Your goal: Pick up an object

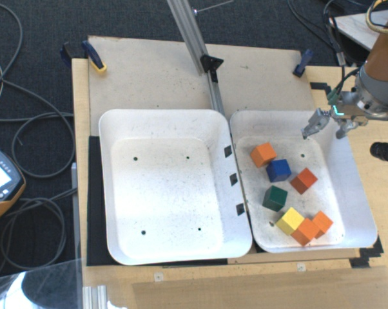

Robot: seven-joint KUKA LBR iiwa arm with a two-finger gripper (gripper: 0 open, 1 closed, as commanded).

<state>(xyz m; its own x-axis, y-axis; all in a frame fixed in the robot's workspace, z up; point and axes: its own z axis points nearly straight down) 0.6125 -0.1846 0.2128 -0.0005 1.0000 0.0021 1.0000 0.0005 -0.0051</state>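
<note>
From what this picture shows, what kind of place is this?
Probably a robotics lab bench for grasping tests. Two white bins sit side by side on a clamped board, the right one holding coloured blocks, with the end effector open above it and loose cables on the floor.

Grey arm [382, 76], entering at three o'clock, with an orange-brown band above the wrist. Pale ring at the top, toward one o'clock. Small teal-green light on the wrist block. Hand [328, 126] of dull silver metal: two slim, angled fingers [312, 126], splayed apart. Thin dark cable alongside.
</note>
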